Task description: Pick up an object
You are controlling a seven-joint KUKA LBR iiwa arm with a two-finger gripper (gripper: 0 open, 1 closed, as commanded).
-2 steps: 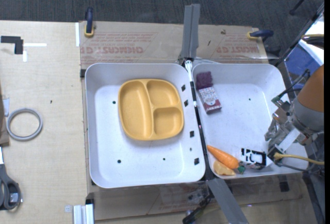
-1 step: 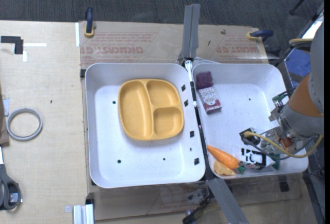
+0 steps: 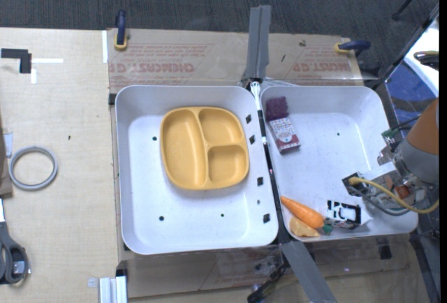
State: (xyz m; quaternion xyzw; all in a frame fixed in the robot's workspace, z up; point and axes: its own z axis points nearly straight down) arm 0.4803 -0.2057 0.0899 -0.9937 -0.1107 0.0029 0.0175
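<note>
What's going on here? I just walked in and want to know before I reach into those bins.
A robot arm is reaching in from the right to pick something up. Its end effector sits low at the right side of the right bin, and nothing looks lifted yet. A carrot, a small box and a purple item lie in that bin. A yellow plate lies in the left bin.
</note>
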